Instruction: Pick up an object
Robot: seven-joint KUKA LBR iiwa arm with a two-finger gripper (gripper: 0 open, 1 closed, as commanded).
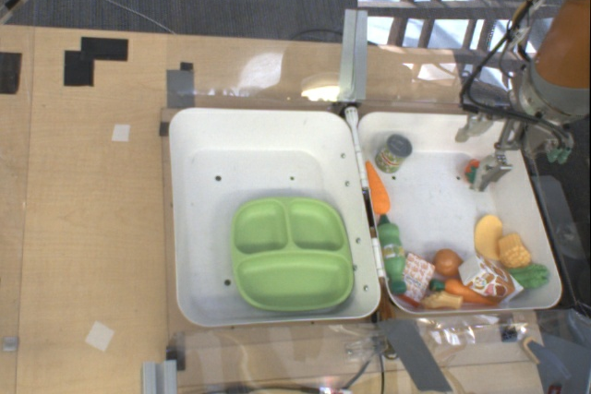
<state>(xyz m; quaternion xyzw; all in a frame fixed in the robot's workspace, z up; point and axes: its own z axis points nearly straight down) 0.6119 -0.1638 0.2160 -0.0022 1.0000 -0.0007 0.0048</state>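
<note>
Gripper (488, 173): hanging over the far right part of the right bin; cannot tell whether it is apart or together, too small and dark against the wrist.
Arm (561, 60): reaching in from the right, orange band showing above the wrist, black cables looping over it.
Bench (83, 226): carrying both bins side by side.
Left bin (203, 161): holding one item, the plate.
Right bin (434, 208): holding all the small items, most of them crowding its near edge.
Green plate (291, 254): sitting flat in the near half of the left bin, three compartments, the single wide one facing the near edge.
Carrot (377, 187): lying against the divider wall, long axis running far-to-near along it; cannot tell which end is pointing where.
Green bottle (391, 252): lying just near of the carrot, long axis following the same wall.
Yellow piece (488, 233) and corn (513, 248): sitting side by side near the right wall.
Can (397, 152): standing in the far left corner, well apart from the gripper.
Red-green piece (473, 171): lying just left of the gripper, not being held; too small to read its long axis or heading.
</note>
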